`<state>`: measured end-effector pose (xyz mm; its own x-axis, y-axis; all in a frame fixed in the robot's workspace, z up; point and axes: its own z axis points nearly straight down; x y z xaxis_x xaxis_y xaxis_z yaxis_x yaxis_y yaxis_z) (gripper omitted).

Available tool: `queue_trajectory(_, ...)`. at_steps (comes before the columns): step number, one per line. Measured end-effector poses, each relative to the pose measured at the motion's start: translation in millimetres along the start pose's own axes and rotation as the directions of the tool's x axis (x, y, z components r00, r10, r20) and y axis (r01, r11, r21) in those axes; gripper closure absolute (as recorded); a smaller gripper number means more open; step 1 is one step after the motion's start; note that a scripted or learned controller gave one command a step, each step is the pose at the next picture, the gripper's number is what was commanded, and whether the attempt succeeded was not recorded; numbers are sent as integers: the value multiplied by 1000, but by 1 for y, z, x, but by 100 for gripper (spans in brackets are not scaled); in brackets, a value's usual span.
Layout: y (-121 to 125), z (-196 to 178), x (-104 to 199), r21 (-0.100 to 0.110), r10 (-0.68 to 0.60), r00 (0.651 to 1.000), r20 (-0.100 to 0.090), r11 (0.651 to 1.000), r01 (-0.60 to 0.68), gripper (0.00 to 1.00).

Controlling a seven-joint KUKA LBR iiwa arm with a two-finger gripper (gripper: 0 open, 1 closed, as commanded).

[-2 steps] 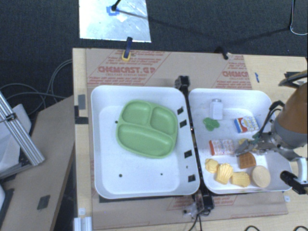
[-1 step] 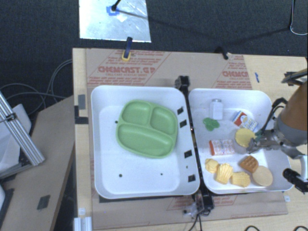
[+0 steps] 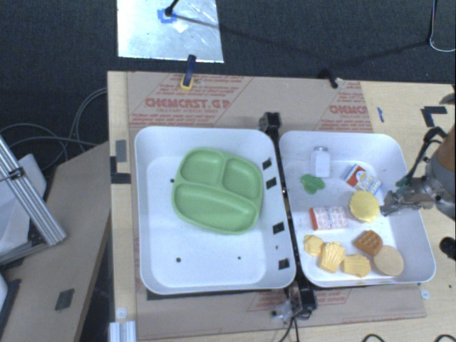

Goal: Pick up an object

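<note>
dark blue carpet [image 3: 57, 48] across the upper frame. shiny metal sheet [image 3: 169, 20] at top centre, with blue tape. brown board [image 3: 235, 98] with red print under the bins. tan table [image 3: 78, 226] at lower left, aluminium rail [image 3: 28, 198] at left edge, cables [image 3: 92, 112] nearby.

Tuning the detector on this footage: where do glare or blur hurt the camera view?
Camera view: glare whitens the metal sheet at the top; the white bottle barely separates from the right bin; the claw at the right edge looks soft; the green plate reads clearly.
</note>
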<state>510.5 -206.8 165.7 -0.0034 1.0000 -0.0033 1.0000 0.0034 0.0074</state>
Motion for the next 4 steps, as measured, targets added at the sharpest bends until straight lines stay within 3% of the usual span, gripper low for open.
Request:
queue_trajectory(1,2,-54,-1,0,-1,1000,0,1000,1,100)
queue_trajectory(2,29,-57,57,2,-8,1000,-4,1000,8,100)
queue_trajectory(3,44,-48,112,5,-7,1000,-5,1000,7,100)
queue_trajectory(4,58,-62,161,4,-7,1000,-5,1000,7,100)
